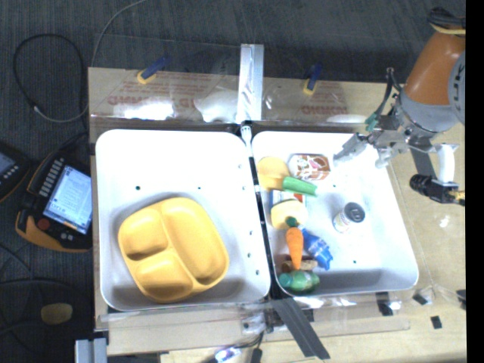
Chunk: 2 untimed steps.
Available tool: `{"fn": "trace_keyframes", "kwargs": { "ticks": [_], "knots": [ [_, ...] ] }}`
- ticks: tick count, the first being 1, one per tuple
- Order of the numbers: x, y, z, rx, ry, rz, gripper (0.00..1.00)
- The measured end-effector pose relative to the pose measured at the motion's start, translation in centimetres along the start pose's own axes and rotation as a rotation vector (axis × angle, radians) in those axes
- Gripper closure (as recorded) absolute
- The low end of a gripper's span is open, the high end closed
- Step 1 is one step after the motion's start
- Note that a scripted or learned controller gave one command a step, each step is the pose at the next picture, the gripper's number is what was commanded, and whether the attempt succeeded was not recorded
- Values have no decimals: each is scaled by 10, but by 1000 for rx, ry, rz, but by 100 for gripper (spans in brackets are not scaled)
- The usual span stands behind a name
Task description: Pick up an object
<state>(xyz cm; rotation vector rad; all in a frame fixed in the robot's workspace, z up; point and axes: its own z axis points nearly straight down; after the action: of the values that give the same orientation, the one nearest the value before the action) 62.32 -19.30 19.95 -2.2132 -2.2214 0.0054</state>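
Note:
My gripper [364, 151] hangs over the back right corner of the right bin [393, 237], open, with nothing between its fingers. Along that bin's left side lie a yellow piece [270, 171], a red-and-white packet [310, 165], a green stick [301, 186], a yellow round fruit [286, 215], an orange carrot [294, 244], a blue wrapper [319, 251] and a green lump [299, 281]. A small silver can [349, 216] stands alone near the bin's middle, below and left of the gripper.
A yellow divided tray [172, 246] lies in the left bin [128, 165]. The metal divider [252, 82] rises between the bins at the back. A handheld controller [60, 203] sits off the bench to the left.

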Motion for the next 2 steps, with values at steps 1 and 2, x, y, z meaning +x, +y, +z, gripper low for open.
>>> {"fn": "trace_keyframes", "kwargs": {
  "ticks": [1, 2],
  "knots": [
    [45, 9, 109, -2, -4, -135, 0],
    [46, 10, 102, -1, -3, -136, 100]
  ]
}}
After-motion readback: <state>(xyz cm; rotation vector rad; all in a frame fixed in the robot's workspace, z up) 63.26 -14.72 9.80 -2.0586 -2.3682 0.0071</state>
